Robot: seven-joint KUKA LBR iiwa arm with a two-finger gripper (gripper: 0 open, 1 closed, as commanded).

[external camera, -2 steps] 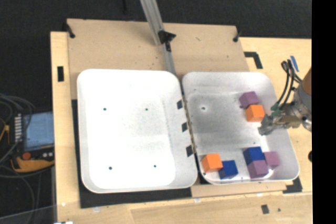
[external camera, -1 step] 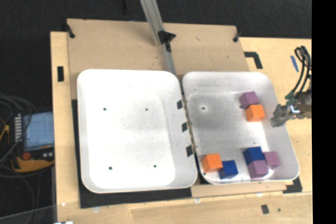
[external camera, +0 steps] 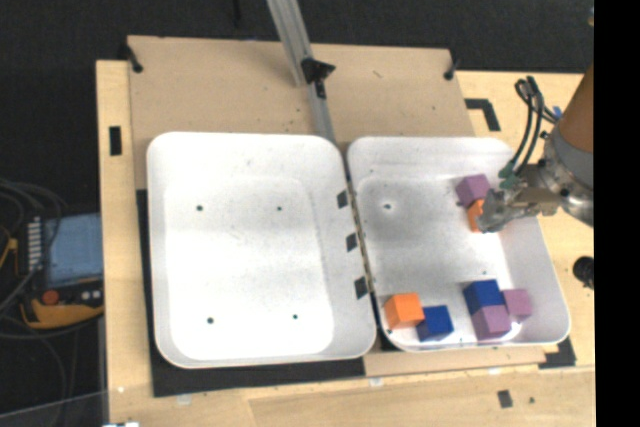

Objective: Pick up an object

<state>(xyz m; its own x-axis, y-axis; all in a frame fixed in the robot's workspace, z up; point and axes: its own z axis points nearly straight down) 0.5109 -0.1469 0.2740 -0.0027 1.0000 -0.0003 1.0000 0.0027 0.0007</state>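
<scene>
My gripper [external camera: 493, 213] is low in the right bin [external camera: 420, 215], near its right wall. A small orange block [external camera: 477, 212] shows at the gripper's left side, partly hidden by it. Whether it is held cannot be told. A purple block [external camera: 472, 188] lies just above and to the left of the orange one, touching or nearly touching it. Along the bin's front edge lie an orange block [external camera: 404, 309], a blue block [external camera: 435, 323], a larger blue block [external camera: 483, 295] and two purple blocks [external camera: 491, 321] [external camera: 518, 303].
The left bin [external camera: 245, 245] sits beside the right one, with a divider of small clips [external camera: 355, 240] between them. A slanted metal pole [external camera: 285, 10] rises behind the bins. Cables [external camera: 530, 115] hang by the arm's wrist.
</scene>
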